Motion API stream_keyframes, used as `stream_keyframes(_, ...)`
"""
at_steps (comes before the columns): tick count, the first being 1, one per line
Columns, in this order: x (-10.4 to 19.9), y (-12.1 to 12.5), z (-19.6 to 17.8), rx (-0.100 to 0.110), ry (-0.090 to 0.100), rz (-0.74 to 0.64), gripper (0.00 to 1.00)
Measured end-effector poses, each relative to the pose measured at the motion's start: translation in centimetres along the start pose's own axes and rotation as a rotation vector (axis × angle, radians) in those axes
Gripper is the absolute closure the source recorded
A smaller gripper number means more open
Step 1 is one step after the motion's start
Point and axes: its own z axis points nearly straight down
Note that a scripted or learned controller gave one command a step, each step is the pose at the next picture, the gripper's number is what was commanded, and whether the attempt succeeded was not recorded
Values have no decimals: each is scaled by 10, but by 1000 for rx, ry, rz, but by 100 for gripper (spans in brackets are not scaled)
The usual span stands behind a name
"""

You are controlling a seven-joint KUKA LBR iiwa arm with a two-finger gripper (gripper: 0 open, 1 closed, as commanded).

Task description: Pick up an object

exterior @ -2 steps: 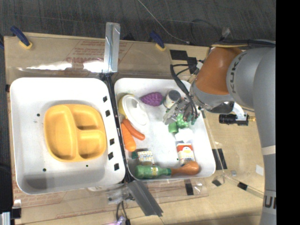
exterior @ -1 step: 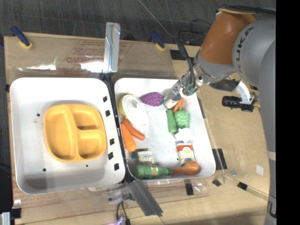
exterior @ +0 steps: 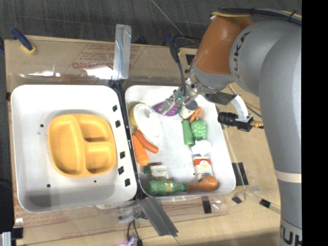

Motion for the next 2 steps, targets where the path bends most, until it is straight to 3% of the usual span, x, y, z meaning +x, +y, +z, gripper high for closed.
stream_keyframes(1,69,63,10,-1,-1,-17,100)
stream_keyframes(2,122,129,-33,-3,-1,35,100)
